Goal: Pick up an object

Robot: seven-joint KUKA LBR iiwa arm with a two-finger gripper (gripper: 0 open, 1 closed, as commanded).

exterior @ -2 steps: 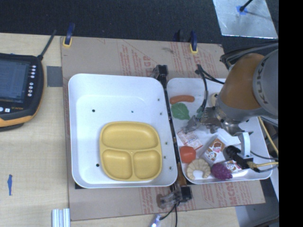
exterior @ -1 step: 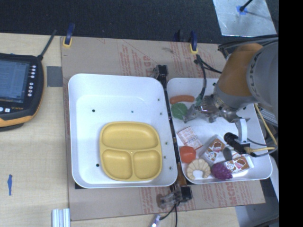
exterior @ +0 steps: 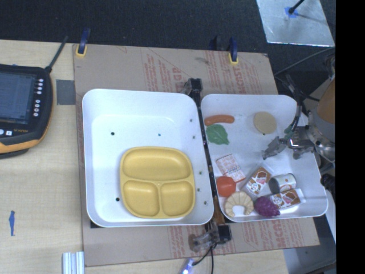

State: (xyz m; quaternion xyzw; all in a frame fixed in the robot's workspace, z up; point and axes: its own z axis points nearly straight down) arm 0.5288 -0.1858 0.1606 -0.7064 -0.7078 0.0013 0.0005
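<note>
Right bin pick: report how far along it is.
Done: the gripper has reached over the right bin. In hand: nothing shows between its fingers; it sits above bare floor between the round cookie and the small packets. Left: closing on an object and lifting it.

Yellow tray (exterior: 157, 181) in white bin (exterior: 102, 110) — green leaf (exterior: 217, 134) (orange sausage (exterior: 219, 119)) — purple grapes (exterior: 266, 206).
</note>
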